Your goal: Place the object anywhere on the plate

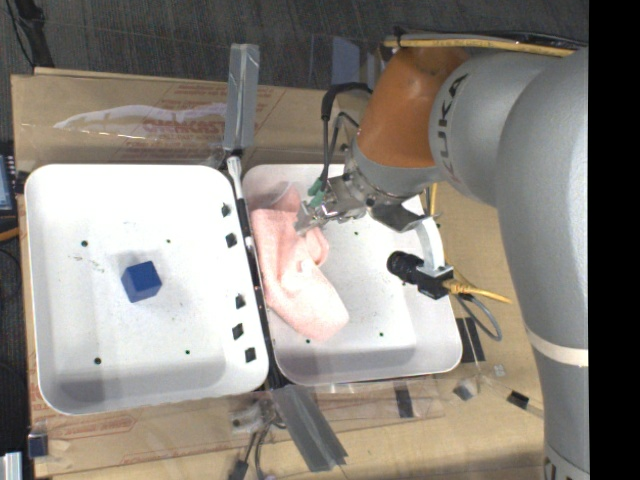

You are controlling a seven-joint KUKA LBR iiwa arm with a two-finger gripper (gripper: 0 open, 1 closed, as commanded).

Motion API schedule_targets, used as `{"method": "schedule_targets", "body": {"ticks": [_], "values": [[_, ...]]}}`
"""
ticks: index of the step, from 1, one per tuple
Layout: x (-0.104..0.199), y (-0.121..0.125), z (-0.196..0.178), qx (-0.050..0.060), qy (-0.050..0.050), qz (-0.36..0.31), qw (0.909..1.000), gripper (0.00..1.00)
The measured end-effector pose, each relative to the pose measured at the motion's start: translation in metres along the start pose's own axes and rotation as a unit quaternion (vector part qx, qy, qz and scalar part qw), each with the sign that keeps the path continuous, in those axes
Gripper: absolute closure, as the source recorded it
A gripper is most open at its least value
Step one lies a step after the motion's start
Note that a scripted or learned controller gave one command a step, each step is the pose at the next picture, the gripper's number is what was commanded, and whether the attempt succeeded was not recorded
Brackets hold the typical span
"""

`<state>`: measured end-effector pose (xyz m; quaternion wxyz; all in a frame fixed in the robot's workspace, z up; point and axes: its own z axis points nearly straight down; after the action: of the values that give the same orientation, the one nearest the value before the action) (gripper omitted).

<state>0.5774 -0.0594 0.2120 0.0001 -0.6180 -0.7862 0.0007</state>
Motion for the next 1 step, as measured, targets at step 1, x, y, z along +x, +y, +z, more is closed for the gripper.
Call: {"method": "schedule_targets", "body": {"ticks": [1], "values": [[0.0002, 0.0007, -0.0193, 0.000, 0.001, -0.003, 1.0000, 1.00]]}}
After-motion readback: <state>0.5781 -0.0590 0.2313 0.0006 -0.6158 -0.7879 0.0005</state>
